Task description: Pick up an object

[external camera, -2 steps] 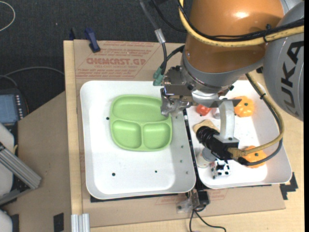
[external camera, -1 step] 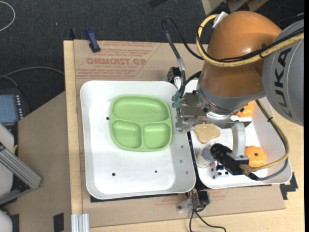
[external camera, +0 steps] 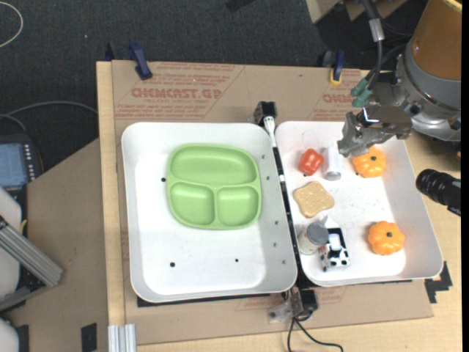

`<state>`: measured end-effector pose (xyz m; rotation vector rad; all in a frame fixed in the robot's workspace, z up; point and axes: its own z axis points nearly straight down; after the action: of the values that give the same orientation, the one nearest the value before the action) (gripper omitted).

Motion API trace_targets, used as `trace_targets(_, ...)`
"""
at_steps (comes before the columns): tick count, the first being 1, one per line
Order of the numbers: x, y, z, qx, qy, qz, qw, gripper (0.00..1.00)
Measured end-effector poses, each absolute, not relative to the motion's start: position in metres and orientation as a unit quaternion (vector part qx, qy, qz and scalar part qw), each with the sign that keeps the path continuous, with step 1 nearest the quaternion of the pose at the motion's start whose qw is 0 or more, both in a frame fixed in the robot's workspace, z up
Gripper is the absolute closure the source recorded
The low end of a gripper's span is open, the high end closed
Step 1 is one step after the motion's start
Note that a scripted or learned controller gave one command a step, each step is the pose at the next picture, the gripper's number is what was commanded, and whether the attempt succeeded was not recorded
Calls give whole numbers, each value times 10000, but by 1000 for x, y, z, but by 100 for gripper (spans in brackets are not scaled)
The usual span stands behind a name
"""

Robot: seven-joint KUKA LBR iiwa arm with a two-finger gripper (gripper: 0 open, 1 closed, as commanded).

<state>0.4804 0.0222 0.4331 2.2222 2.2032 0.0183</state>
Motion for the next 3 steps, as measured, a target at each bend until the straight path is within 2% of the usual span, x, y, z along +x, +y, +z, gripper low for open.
trace_targets(1,480,94,435,7053,7089,19,10,100)
trace_targets(2,478,149,359,7057,7085,-26,-22,100)
trace_targets(3,479,89,317,7094,7048,-32,-16,100)
